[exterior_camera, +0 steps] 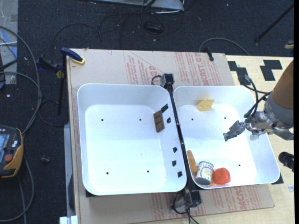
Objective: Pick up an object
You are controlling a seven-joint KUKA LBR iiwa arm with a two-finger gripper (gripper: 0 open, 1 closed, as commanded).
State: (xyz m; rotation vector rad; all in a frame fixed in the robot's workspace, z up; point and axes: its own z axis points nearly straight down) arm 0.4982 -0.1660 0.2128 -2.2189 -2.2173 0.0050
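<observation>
While the tool (232, 131) hangs with its opening unreadable, nothing visibly held, it should descend squarely over the tomato (222, 175) below it.

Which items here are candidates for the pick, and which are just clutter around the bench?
Job:
gripper
yellow piece
brown bar
can
red ball
orange stick

Lying about:
blue-and-yellow clamp
cables
handheld pendant
</observation>
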